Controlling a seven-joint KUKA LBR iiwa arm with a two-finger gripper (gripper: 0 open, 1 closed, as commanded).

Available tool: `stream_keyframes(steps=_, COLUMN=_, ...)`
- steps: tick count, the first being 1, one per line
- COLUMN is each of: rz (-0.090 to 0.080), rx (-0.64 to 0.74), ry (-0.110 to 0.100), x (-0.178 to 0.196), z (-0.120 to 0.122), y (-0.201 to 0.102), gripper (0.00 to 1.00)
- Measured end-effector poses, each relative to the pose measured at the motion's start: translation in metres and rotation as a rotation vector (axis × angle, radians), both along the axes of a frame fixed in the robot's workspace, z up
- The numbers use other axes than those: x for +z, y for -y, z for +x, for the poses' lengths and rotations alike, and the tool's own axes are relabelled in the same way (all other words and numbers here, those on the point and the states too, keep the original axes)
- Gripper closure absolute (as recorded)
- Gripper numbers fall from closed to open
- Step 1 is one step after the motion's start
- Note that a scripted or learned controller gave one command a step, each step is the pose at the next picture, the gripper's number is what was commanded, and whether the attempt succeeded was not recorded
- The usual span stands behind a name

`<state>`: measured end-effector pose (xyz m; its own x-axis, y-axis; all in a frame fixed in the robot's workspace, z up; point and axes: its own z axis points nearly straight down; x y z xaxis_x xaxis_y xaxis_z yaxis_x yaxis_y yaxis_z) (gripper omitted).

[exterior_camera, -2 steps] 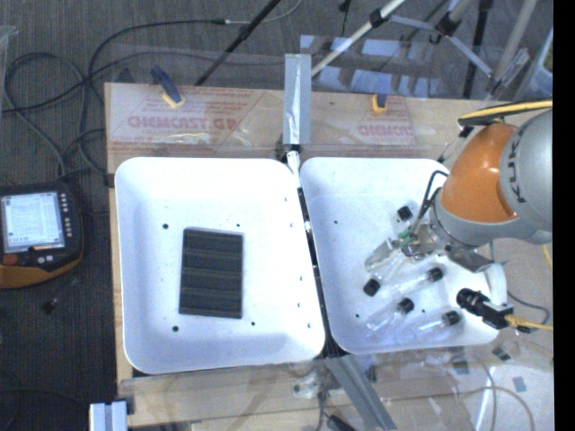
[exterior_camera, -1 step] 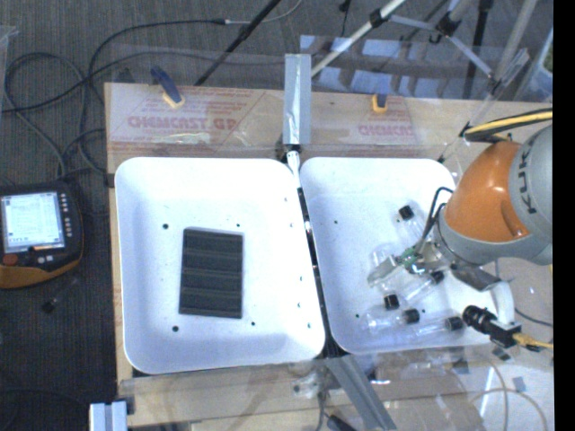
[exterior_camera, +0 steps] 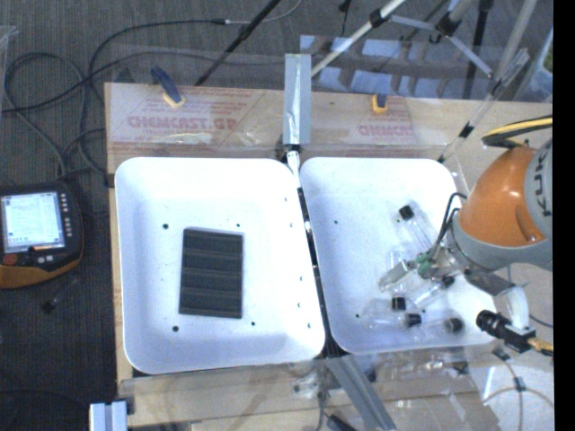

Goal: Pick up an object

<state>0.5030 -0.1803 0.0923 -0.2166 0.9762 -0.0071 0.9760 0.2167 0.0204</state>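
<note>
A black ribbed rectangular pad (exterior_camera: 212,272) lies flat in the middle of the left white bin (exterior_camera: 144,196). My gripper (exterior_camera: 411,277) hangs low over the right white bin (exterior_camera: 350,196), in its right half, well away from the pad. It looks pale and partly see-through, with small black parts around it. The grey arm with its orange band (exterior_camera: 505,203) reaches in from the right above it. Nothing can be made out inside the gripper.
The two bins touch along a central ridge (exterior_camera: 307,241). A tablet-like pendant (exterior_camera: 36,227) lies on the floor to the left, with cables around it. Tripod legs and a metal bar (exterior_camera: 296,97) stand behind the bins.
</note>
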Motion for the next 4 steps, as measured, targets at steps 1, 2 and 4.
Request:
stream_keyframes(steps=1, rz=0.0, rx=0.024, ry=-0.006, x=-0.001, z=0.068, y=0.033, gripper=0.0)
stream_keyframes(steps=2, rz=0.003, rx=0.103, ry=-0.023, x=0.014, z=-0.014, y=0.042, gripper=0.0)
stream_keyframes(steps=4, rz=-0.004, rx=0.246, ry=-0.006, x=-0.002, z=0.106, y=0.04, gripper=0.0)
